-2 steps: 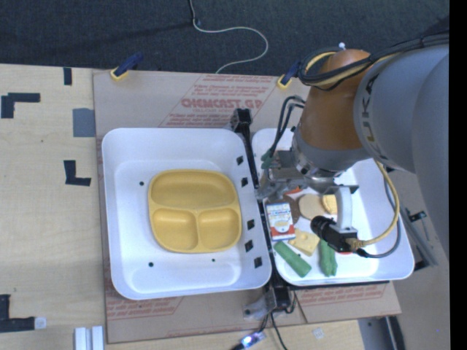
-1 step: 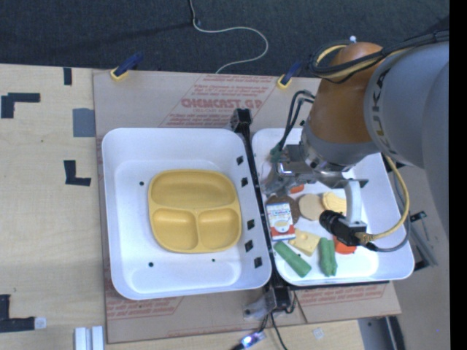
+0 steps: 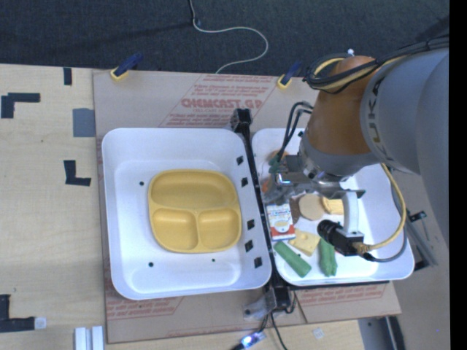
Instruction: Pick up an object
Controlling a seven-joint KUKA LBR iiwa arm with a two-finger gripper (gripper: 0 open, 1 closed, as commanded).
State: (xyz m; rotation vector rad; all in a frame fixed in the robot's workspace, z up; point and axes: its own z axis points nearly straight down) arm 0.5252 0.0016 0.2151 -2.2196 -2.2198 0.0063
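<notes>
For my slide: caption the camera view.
KUKA arm reaches into right bin of toy food; yellow divided plate sits in left bin.

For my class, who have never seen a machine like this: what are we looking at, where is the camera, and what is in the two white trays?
One camera looks down at a slant on a bench. The grey and orange robot arm reaches in from the right, over the right tray. That tray holds small play-food pieces, among them a green pod and a yellow wedge. The left tray holds a yellow divided plate. The arm's wrist hides its gripper, so whether anything is held cannot be judged.
</notes>
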